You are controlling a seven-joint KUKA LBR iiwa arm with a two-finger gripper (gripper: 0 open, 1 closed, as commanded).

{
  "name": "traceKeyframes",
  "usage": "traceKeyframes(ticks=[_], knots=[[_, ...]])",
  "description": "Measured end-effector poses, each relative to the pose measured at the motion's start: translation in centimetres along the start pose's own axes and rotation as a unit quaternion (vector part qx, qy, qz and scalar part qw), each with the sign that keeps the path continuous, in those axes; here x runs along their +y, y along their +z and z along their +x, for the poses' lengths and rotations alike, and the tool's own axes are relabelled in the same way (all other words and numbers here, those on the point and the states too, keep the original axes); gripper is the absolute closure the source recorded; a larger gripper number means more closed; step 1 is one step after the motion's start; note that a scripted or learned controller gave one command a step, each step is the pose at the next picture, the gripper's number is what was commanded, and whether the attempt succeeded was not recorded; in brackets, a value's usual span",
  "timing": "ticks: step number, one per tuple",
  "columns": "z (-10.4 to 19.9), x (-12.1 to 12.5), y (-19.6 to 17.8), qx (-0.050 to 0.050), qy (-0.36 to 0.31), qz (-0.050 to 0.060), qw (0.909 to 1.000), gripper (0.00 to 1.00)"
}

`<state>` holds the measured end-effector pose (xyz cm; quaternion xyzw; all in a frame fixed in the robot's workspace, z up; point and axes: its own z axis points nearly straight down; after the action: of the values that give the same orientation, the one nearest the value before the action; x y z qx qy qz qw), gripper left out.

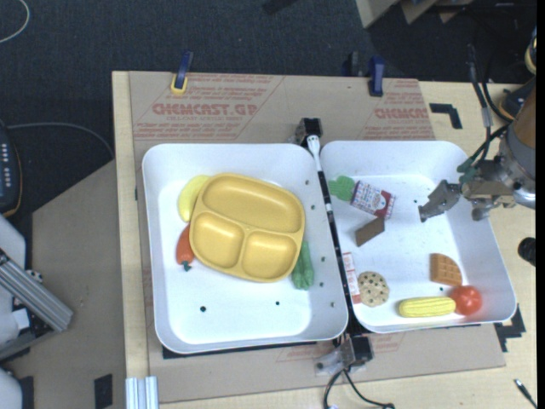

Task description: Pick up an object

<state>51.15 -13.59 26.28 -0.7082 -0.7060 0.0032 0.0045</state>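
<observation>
Grey gripper (443,201) over right bin (485,254), seemingly spread apart, grasping nothing

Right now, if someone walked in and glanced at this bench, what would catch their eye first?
Most likely the big yellow divided tray in the left bin, lying over a banana and a green item at its edges. Next, the toy foods scattered in the right bin: a cookie, corn and a tomato near its front edge.

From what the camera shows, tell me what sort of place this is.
Probably a robot test lab: two white bins of toy food such as a corn cob sit on a board clamped to a bench, cables trailing.
</observation>
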Motion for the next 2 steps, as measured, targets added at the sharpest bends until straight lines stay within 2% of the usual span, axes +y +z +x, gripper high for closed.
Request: traceKeyframes(ticks=[1,2], knots=[[0.0,0.2,-0.6,-0.001,-0.001,-0.006,1.0000,0.00],[-0.7,-0.5,4.4,0.000,-0.001,-0.002,1.0000,0.00]])
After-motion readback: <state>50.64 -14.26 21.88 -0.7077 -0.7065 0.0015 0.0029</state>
